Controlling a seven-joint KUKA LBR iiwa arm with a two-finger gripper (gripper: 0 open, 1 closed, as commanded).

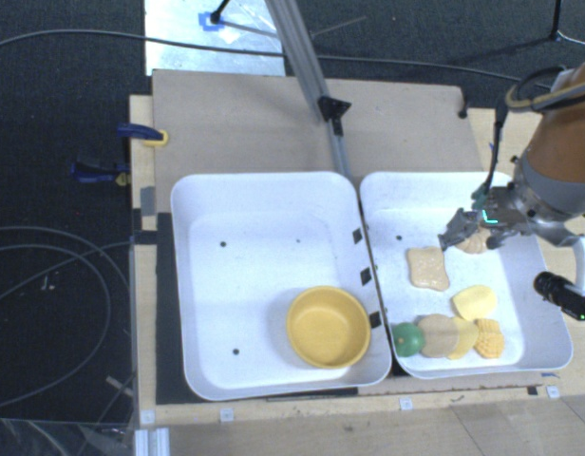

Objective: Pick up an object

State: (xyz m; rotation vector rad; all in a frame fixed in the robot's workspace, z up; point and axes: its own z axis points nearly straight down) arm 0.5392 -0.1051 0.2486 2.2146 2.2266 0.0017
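Observation:
My gripper hangs over the upper right part of the right bin, its fingers spread apart. A small tan piece lies just below, between the fingertips and partly hidden by them. Whether the fingers touch it is unclear. A flat tan bread-like slice lies to the left of the gripper. Nearer the front are a pale yellow chip, a ridged orange-yellow piece, a beige lump and a green ball.
A yellow bowl sits in the front right corner of the left bin. A grey pole slants across the back of the bench. Blue and yellow clamps grip the bench's left edge.

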